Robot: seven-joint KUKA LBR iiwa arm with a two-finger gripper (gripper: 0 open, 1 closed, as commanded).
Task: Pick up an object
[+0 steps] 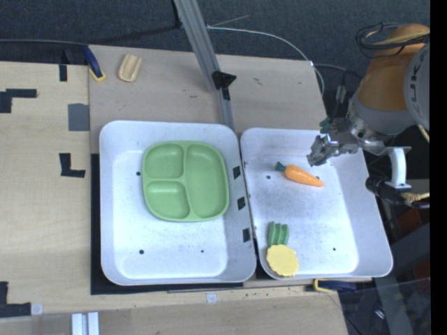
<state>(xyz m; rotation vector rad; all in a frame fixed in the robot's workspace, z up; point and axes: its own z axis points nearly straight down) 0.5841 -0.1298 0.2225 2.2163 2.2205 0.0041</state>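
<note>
The pick-up is not yet done, as far as this view is showing. The hand (320, 152) is hanging over the far part of the right-hand shallow white plastic bin (363, 215), and nothing is sitting between its fingertips; whether they are spread or pressed together I cannot tell, since they are reading as one dark cluster at this angle.

The likeliest target, a small orange toy carrot with a green stub (302, 175), is lying on the bin floor just beside the hand, a little toward the camera and slightly to the view's left of it. It is resting flat and slanted, green end pointing away from the arm. What is left, by my judgement, is the whole of the grasp: lowering onto the carrot, closing on it, and lifting.

Farther from the hand, toward the near edge of the same bin, a flat yellow disc with a green ribbed top (some kind of toy fruit or vegetable, hard to name) (281, 254) is lying against the wall. Well apart, across the divide, a pale green sectioned plastic plate (186, 181) is sitting in the left-hand white bin (115, 250).

Nothing is standing between the hand and the carrot. Beyond the bins, a grey metal pole (198, 30) is rising from the worktop (42, 208), clear of the hand's likely descent.
</note>
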